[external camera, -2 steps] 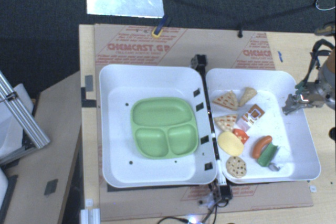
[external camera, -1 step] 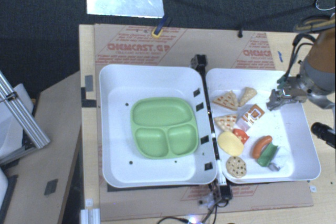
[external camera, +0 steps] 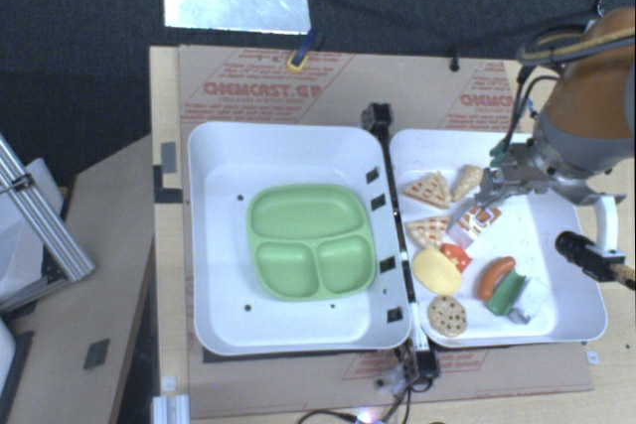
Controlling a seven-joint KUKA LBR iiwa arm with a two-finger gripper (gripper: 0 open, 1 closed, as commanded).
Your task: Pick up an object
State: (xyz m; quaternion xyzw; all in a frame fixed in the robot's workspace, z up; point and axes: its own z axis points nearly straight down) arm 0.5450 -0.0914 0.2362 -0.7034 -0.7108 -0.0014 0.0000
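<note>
Cookie at lower right of the right bin; jaws — state indeterminate — low over a small carton at centre right. Approach step; next, a descent and closure.

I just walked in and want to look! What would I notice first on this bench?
Probably the big green tray with three compartments, sitting alone in the left white bin. Next, the right bin holds a jumble of toy food: pizza slices, a yellow lemon-like piece, a cookie and a hot dog. The grey and orange robot arm reaches over that bin, its gripper low among the food.
</note>
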